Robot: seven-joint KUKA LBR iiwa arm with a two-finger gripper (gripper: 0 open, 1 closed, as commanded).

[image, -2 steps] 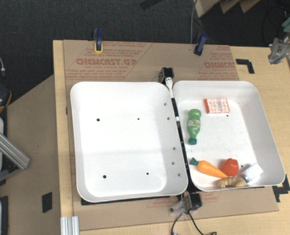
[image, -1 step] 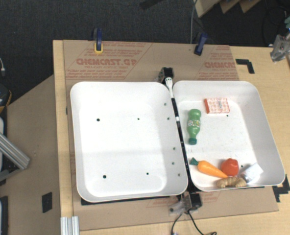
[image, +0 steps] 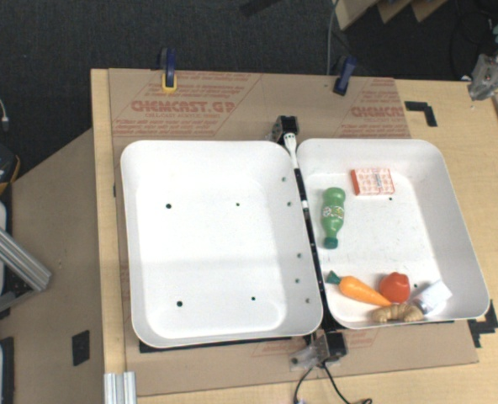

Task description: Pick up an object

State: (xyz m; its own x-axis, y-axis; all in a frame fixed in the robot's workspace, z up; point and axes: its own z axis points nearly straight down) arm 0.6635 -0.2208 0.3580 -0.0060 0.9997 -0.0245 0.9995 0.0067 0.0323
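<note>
Two white bins: left bin [image: 148, 225] and right bin [image: 451, 217]. In the right one: one green bottle [image: 332, 215], one carrot [image: 358, 289], one tomato [image: 394, 286], one pink card [image: 373, 181] (plus a tan lump [image: 398, 313], hard to name).

Both white bins, the left bin [image: 207, 234] and the right bin [image: 451, 217], are looking like smooth, slightly glossy plastic. The board [image: 106, 183] under them is showing as matt brown cardboard with red print. The green bottle [image: 332, 215], carrot [image: 360, 290] and tomato [image: 394, 287] are appearing as smooth shiny plastic.
</note>
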